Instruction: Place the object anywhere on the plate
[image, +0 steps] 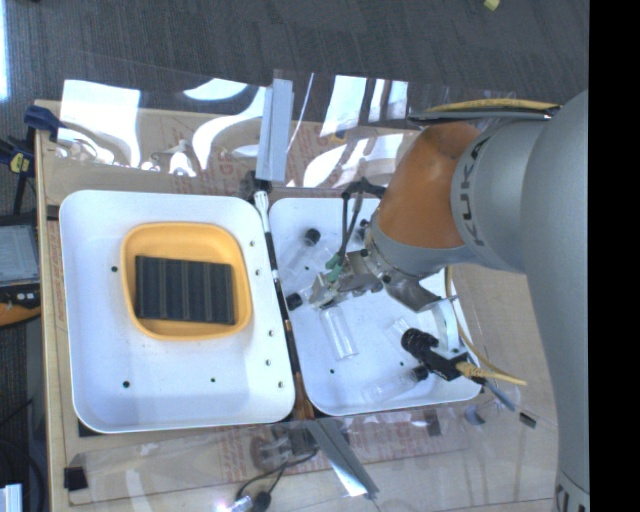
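Observation:
The yellow plate (185, 277) with a dark ridged inset lies in the left bin (100, 380). My gripper (328, 287) is down in the upper left part of the right bin (335, 400), under the grey and orange arm. A clear tube-like object (342, 333) lies on the bin floor just below the gripper, apart from it. A small black piece (312, 237) sits above the gripper and another small black piece (293, 299) lies to its left by the bin wall. Nothing is visibly held.
The raised rims of the two bins meet in a ridge (278, 300) between plate and gripper. Faint clear items (385, 386) lie near the right bin's lower edge. The arm's bulk covers the right bin's upper right part.

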